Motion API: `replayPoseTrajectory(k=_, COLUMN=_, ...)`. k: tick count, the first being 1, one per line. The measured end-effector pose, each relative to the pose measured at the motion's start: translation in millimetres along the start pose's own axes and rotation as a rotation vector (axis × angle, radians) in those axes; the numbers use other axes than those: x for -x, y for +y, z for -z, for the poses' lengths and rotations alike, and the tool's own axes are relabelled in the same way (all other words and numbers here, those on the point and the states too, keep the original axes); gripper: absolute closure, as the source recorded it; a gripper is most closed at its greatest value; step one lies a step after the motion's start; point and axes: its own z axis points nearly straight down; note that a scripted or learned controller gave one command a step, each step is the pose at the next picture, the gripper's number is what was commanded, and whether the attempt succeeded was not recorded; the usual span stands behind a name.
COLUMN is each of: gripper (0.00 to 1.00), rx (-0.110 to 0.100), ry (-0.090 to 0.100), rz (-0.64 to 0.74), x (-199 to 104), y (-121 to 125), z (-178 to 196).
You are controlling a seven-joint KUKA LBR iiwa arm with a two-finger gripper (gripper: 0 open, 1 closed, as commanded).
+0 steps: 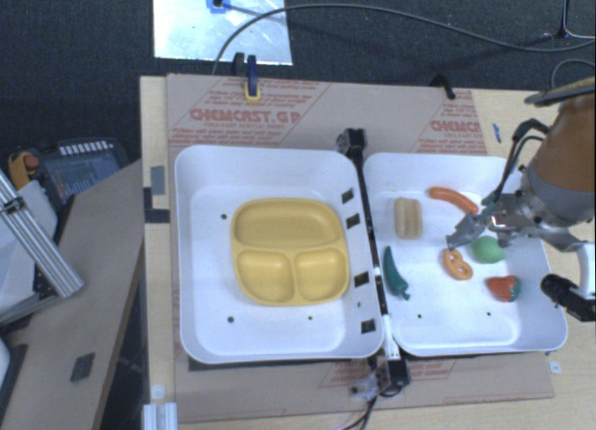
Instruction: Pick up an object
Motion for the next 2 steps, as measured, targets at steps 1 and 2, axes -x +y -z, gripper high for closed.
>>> replayPoseTrajectory(k=1, gripper=0.00, rx=-0.001, ry=0.000, rz=-0.002, x=1, y=2, z=-63)
replayPoseTrajectory(k=2, gripper=0.00, rx=0.000, ry=0.000, rz=-0.002, x=0, y=2, z=-115)
